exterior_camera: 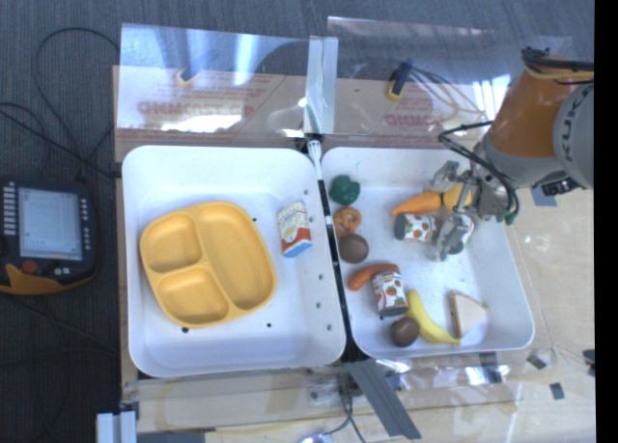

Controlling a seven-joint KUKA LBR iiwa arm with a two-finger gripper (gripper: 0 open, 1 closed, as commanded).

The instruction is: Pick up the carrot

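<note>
Carrot (417, 204) lay in the right bin (512, 277), toward the upper middle of it, its thick end touching the gripper (454, 214) and a small red-labelled can (416, 228) just below it. From where I stood the metal fingers were a tangle, and I could not tell if they gripped anything. A yellow divided tray (205, 263) sat in the left bin (145, 354).
</note>
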